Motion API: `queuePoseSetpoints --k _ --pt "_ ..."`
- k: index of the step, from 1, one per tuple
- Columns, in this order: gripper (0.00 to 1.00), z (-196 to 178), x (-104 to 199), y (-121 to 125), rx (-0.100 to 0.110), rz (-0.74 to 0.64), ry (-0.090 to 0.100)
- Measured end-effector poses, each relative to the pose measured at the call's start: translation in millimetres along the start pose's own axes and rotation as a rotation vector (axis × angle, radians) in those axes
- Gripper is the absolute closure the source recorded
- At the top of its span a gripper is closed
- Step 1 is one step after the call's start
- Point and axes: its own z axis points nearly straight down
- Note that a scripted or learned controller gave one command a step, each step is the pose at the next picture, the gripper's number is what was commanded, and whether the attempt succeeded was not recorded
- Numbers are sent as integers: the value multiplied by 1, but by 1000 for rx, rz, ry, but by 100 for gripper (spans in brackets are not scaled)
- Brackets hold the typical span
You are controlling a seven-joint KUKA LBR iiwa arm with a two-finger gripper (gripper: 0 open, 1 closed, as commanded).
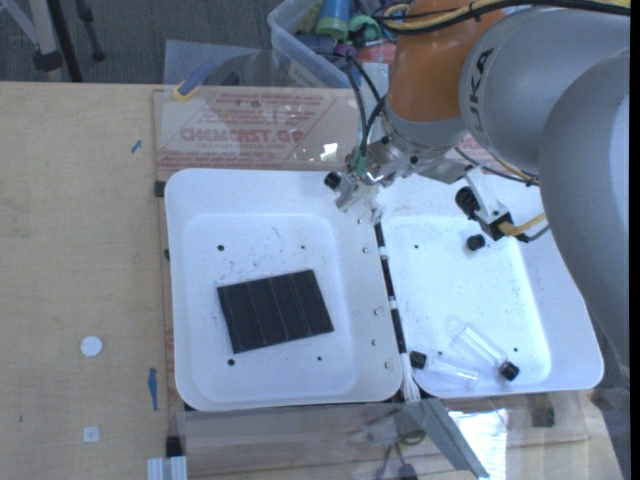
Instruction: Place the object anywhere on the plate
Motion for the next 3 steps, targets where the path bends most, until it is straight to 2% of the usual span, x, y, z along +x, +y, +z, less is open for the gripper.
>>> queuePoseSetpoints --k 1,2,3 --pt "100 57 70 26 1 102 0" --pt "100 -55 106 61 -6 -53 -4" --pt "100 -40 136 75 -5 -257 -4"
